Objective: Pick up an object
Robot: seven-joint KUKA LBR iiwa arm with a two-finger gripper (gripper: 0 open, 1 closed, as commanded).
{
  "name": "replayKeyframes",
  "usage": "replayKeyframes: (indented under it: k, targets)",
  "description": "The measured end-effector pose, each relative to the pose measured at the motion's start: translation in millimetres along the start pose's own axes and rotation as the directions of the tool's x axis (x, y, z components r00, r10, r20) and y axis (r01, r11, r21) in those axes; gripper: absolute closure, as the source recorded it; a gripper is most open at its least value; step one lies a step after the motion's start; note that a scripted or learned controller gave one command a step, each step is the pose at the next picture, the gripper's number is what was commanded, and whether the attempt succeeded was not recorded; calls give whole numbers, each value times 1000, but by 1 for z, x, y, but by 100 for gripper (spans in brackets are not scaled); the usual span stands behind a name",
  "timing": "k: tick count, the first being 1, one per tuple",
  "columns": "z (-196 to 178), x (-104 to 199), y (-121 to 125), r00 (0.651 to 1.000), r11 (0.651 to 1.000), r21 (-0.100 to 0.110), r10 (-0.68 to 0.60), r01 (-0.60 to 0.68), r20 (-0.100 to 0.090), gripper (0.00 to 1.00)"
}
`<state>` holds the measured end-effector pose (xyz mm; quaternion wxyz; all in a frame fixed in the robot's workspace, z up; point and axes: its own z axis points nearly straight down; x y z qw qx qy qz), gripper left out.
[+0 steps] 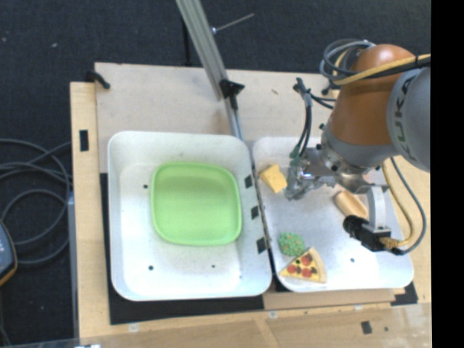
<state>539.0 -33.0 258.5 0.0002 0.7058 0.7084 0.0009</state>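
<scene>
Four small things lie in my right bin (391, 270): a yellow cheese wedge (273, 178) near its left wall, a green broccoli piece (292, 243) lower down, a pizza slice toy (305, 266) touching the broccoli at the front edge, and a tan bread-like piece (350, 203) partly hidden under my wrist. The left bin (127, 194) holds a green square plate (196, 203), which I judge too flat and wide for me to take.

My tool (296, 189) hangs low over the right bin, just beside the cheese wedge on its right side. It is dark and small from this angle, so I cannot tell if it is apart or together, and I see nothing between its tips. The task thing I would choose is the cheese wedge, because it is the nearest.

What could go wrong: the wedge is close to the bin wall, so a descent a little too far to the left may hit the wall or push the wedge against it instead of closing around it. Its sloped faces may also slide out when squeezed. My cables (308, 133) hang near the tool and could brush the things in the bin. The bread-like piece is under my body, so I could knock it without seeing.
</scene>
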Motion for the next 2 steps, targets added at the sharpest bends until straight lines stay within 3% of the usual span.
replayKeyframes:
  k: [2]
  targets:
    - [1, 106, -2, 1000, 1000, 1, -1, 1, 0, 100]
